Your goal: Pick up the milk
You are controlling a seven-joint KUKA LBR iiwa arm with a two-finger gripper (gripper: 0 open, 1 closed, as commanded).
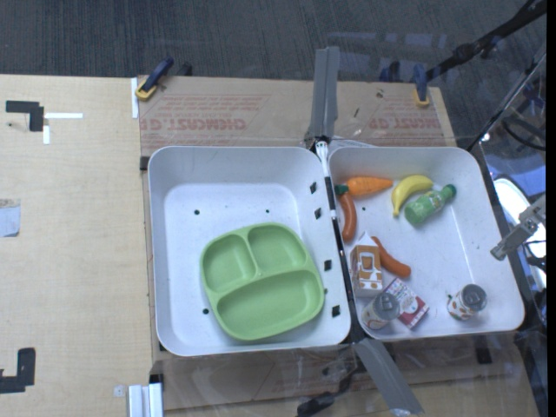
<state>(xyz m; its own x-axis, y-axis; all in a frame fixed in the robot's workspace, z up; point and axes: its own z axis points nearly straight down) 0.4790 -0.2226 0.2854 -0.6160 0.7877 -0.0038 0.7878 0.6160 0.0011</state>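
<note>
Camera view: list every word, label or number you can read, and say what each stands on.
"CHEMCAST GP": red print, seen upside down, on the brown sheet behind the bins; repeated behind the right bin.
Milk carton: printing too small to read.
Cans and red-white packet: labels blurred.

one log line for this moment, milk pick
gripper: right bin's right rim | milk carton: right bin, left side, untouched | phase: pre-reach

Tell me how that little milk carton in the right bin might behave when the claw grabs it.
The milk carton looks like a small boxy toy, so probably light and fairly stiff, with flat sides that suit a pinch. It lies crowded, an orange sausage against one side and a can just below, so it may slide or nudge them if bumped.
</note>
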